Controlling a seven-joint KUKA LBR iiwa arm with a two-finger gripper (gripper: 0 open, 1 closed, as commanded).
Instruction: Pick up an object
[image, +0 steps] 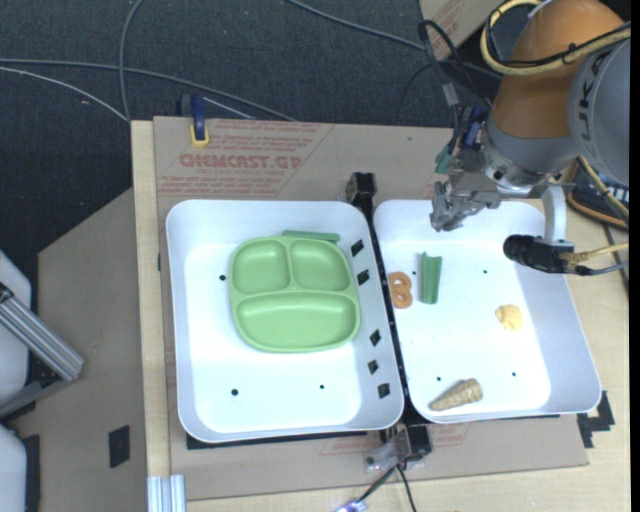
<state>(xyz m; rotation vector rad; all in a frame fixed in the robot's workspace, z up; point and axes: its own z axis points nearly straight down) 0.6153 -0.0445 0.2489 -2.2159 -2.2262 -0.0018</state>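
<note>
My gripper (447, 216) hangs over the far edge of the right bin (560, 380), above and a little right of a green stick-shaped piece (430, 278). An orange pretzel-shaped ring (400, 290) lies just left of the green piece. A small yellow lump (509, 317) rests toward the right side of that bin, and a tan cone (457, 394) lies near its front edge. Nothing shows between the fingers.
The left bin (200, 390) holds a green divided plate (294, 294) with a thin green strip at its far edge. Black clips (375, 340) line the seam between the bins. The bins sit on a cardboard sheet (240, 150).
</note>
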